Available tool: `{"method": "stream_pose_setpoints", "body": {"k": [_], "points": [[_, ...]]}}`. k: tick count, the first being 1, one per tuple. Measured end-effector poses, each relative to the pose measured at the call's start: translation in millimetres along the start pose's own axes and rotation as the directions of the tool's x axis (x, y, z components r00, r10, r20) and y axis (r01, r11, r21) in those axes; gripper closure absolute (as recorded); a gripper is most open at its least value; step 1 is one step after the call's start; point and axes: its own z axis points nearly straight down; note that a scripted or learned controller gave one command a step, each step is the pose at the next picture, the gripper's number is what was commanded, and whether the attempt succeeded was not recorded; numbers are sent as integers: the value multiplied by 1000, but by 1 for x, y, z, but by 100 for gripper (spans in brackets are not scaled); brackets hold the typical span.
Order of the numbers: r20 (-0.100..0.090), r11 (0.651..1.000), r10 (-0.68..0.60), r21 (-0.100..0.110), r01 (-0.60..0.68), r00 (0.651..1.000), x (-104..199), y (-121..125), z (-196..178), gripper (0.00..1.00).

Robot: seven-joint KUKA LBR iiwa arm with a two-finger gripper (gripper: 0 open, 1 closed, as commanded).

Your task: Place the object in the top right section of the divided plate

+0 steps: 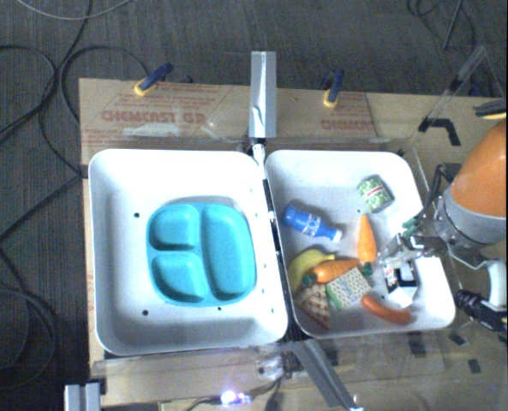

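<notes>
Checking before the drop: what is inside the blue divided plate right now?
The blue divided plate, in the left bin, shows three bare compartments with nothing in them. Whatever lies under the plate is covered.

The plate [202, 252] is plain turquoise, lying in a white bin [116, 187]. In the white bin [339, 165] to the plate's right lie a blue bottle [309, 223] with a white band, a green-and-white can [375, 193], two orange carrots [367, 240] [335, 271], a yellow banana [306, 264], a red-orange sausage [386, 309] and a checked tan waffle [313, 300]. The worktop [176, 114] is brown with faded red lettering.
</notes>
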Motion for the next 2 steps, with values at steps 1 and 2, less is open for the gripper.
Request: {"method": "stream_pose_setpoints", "body": {"k": [1,2], "points": [[2,998,58,-3,-58,998,-14,-2,-49,100],[5,1000,-31,-4,31,1000,2,-2,-263,100]]}}
